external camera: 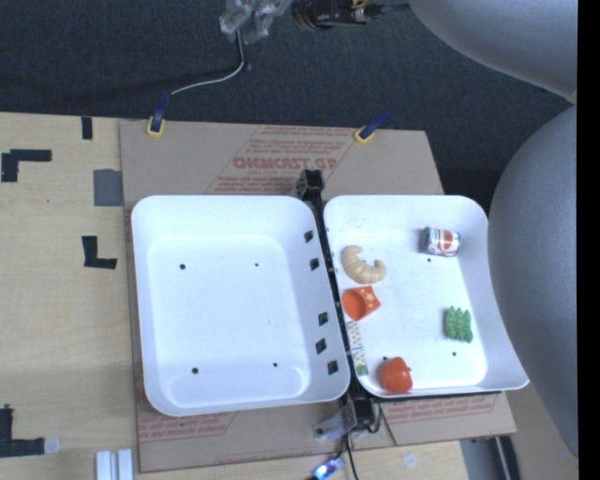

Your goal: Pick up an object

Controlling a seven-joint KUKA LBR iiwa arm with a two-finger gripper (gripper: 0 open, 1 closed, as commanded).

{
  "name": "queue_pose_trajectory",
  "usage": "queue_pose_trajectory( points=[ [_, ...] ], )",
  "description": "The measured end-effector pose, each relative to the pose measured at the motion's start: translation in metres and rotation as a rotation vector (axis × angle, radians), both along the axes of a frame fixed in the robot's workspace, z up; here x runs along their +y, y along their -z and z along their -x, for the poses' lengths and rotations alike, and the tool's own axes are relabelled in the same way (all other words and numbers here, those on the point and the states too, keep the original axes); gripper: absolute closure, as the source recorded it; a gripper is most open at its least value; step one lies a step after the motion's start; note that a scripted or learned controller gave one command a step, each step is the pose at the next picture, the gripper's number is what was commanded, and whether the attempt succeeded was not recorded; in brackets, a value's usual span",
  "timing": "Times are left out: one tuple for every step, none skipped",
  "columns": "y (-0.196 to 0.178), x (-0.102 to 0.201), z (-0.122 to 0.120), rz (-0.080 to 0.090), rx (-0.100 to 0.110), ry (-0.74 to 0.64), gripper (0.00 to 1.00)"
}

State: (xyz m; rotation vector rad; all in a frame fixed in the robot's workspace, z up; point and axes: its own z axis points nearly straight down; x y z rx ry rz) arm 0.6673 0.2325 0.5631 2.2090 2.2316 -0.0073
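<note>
Left bin [225, 300]: its white floor is bare apart from a few small dark marks; nothing has been delivered there. Above it, beyond the far edge of the cardboard base [281, 159], my gripper [247, 19] sits over the dark floor, well apart from both bins. It is blurred, so I cannot tell whether it is open or closed, and I see no object in it. Right bin [412, 300]: all candidate objects lie here. Along its left wall are a pale curved pastry-like piece [364, 265], an orange-red item [361, 303] just below it, and a narrow patterned strip [356, 347] against the divider. A red rounded object [396, 375] rests near the front edge. Further right are a small can [439, 242] near the back and a green piece [457, 323] towards the right wall. My grey arm [548, 244] overhangs that side. Assessment: the pick is not yet done. Remaining: choose an object, descend into the right bin, close, lift.
</note>
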Motion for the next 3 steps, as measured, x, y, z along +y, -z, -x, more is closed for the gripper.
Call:
queue_pose_trajectory(
  points=[
    [-0.0097, 0.0015, 0.0000, 0.000, -0.003, -0.001, 1.00],
    [-0.0194, 0.0032, -0.0003, -0.002, -0.010, -0.001, 1.00],
    [-0.0189, 0.0030, -0.0002, -0.001, -0.008, -0.001, 0.00]
  ],
)
